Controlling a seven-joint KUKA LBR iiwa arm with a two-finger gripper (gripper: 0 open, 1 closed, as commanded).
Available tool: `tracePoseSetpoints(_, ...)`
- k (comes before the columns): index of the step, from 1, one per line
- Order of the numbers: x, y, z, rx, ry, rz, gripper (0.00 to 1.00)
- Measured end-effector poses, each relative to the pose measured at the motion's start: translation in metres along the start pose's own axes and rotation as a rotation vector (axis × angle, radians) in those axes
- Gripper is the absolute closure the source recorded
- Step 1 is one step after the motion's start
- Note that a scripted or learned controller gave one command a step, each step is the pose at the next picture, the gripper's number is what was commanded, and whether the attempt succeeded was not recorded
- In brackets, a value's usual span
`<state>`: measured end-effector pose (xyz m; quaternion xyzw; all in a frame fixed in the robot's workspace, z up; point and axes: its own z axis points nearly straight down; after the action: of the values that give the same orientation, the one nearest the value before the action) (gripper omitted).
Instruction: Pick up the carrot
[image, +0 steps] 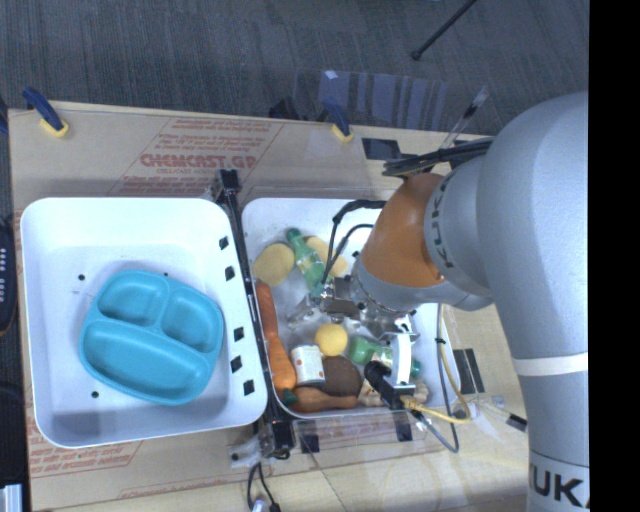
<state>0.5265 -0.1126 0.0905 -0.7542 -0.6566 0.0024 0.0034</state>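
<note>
The carrot (270, 335) lies left of the gripper (345, 318), along the left wall of the right bin (300, 206), long axis near-to-far; I cannot tell the jaws' state.

the arm (500, 220) hides much of the right bin (290, 205) — whether the hand (375, 335) grips anything is unclear.

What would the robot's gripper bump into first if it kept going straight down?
Probably the small yellow fruit just below the gripper, not the carrot, though depth is unclear.
</note>
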Motion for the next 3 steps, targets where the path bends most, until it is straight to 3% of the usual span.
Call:
tracePoseSetpoints(1, -0.026, -0.043, -0.001, -0.004, 0.000, 0.167, 0.00)
tracePoseSetpoints(2, -0.026, -0.043, -0.010, 0.002, 0.000, 0.153, 1.00)
tracePoseSetpoints(3, -0.030, -0.042, -0.012, -0.007, -0.008, 0.158, 0.00)
